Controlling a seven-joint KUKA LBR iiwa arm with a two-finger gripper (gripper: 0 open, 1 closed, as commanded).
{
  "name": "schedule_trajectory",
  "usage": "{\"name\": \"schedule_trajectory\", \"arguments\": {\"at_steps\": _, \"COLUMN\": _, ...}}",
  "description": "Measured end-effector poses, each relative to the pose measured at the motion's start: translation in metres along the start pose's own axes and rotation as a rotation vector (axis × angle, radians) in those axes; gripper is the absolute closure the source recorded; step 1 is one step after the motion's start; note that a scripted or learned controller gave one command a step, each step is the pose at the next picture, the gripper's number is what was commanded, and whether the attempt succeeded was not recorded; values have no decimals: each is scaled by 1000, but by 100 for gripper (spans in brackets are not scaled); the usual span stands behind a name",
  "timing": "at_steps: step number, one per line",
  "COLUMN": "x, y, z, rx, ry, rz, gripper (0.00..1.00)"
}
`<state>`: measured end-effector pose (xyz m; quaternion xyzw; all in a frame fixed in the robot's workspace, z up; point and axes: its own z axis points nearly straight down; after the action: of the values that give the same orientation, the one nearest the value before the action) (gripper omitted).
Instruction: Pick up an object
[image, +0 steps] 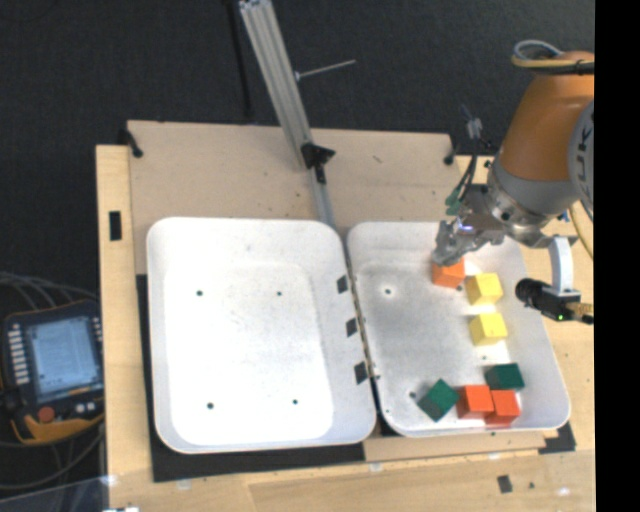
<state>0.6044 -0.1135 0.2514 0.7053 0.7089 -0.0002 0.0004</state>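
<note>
Fingers (452, 243): state unclear, directly above orange cube (448, 273) | smooth white right bin (400, 330) | blocky yellow cubes (483, 289)

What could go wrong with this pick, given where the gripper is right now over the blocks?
The gripper sits over the orange block, which lies close beside a yellow block. A descent might nudge that neighbour or catch both.

The orange block is near the far wall of the right bin, so a push could slide it toward the rim instead of seating it.

The gripper covers part of the block, so alignment is hard to confirm; it may close off-centre and slip.
</note>
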Motion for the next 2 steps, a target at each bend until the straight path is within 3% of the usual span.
{"name": "schedule_trajectory", "arguments": {"at_steps": 2, "x": 110, "y": 0, "z": 16, "rx": 3, "ry": 2, "rz": -1, "gripper": 100}}
